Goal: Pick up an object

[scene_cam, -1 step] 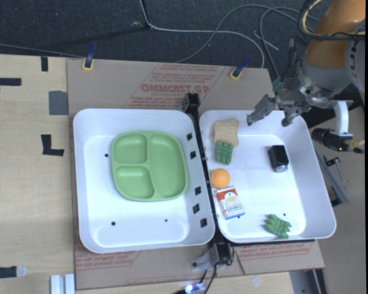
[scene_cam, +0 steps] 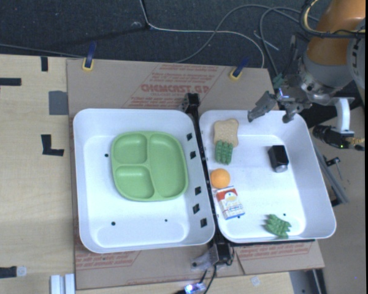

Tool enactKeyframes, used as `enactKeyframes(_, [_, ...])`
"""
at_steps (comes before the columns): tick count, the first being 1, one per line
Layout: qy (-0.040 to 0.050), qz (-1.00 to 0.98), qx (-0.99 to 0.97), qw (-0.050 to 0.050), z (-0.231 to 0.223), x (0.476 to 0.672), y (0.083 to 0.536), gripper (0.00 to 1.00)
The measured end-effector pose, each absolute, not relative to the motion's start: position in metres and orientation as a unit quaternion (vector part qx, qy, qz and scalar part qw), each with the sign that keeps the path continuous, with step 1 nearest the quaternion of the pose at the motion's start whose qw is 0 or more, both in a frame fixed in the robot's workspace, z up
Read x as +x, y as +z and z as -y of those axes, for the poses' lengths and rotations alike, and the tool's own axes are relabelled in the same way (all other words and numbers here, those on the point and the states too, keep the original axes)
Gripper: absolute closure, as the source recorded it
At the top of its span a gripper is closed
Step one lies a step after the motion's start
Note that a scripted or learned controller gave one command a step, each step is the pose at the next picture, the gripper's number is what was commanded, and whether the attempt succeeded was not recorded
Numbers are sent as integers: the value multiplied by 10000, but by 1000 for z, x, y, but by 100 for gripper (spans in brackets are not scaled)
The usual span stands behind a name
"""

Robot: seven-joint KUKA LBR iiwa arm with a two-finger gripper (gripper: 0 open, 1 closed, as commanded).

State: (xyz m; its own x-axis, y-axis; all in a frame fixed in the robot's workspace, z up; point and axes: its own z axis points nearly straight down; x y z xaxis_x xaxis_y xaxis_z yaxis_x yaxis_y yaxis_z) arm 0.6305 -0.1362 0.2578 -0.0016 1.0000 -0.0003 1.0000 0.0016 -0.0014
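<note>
Gripper [scene_cam: 271,108] hovering over the back edge of the right bin [scene_cam: 319,182], 2 fingers spread apart, nothing between them. Nothing picked yet; approach phase, by the look of it.

6 candidates in the right bin:
- black block [scene_cam: 278,158], nearest the gripper, alone on bare floor near the right wall
- bread slice [scene_cam: 226,131] at back left, touching or just beside a green ridged piece [scene_cam: 224,152]
- orange ball [scene_cam: 219,178] just beside the divider
- red and white carton [scene_cam: 230,203] lying flat, just below the ball
- green leafy toy [scene_cam: 277,225] at the front, near the rim

Left bin [scene_cam: 86,182] carries only a green divided plate [scene_cam: 149,165]; flat and wide, poor for a 2-finger pinch.

Suggested pick: black block. Clear on all sides, compact, short travel. Line fingers across its narrow faces, descend straight, close only once both fingers bracket it, lift vertically and check it rises.

Avoid the left column: items crowd each other and the wall, so 1 finger likely lands on a neighbour. Ball likely to roll out of a pinch. Carton too flat to get under.
</note>
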Motion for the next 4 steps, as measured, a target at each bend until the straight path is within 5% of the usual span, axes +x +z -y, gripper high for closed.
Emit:
enactKeyframes(3, [26, 7075, -7067, 14, 125, 629, 113, 0])
enactKeyframes(4, [11, 7081, -7061, 8, 124, 630, 126, 100])
